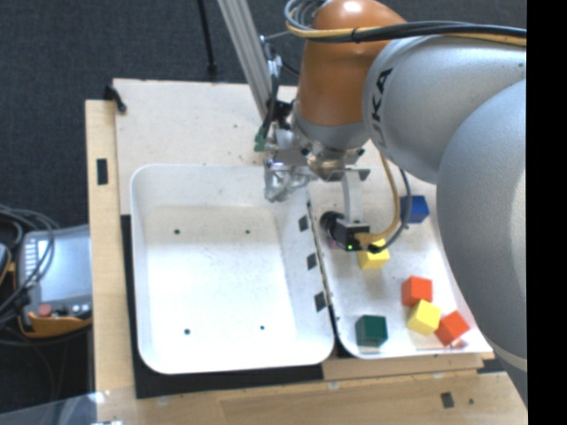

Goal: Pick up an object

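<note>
No object picked yet. Six candidate blocks, all in the right bin (396,326): a blue block (414,208) by the far wall, a yellow block (373,258) nearer the middle, an orange block (417,290) nearer still, then a second yellow block (424,316) touching or just beside a red-orange block (453,327) at the near edge, and a green block (371,330) alone in the near left corner, close to the divide between the bins. All loose on the bin floor, none lifted.

Judged to be at the approach step, with no target reached so far. Pincer (282,182) poised over the far right corner of the left bin (213,264), just beside the wall shared with the right bin, well apart from every block. Nothing seen held, nothing seen touched. How far open: cannot tell, being small, metallic and half hidden under the orange-banded arm (345,78).

Next move, as a judgement: cross the shared wall to the right, line up above one block, preferably the green or the first yellow, each standing clear of neighbours, then descend with room on either side and close. Riskier with the second yellow and the red-orange, so close together. Both bins seated on the pale table (177,122).
</note>
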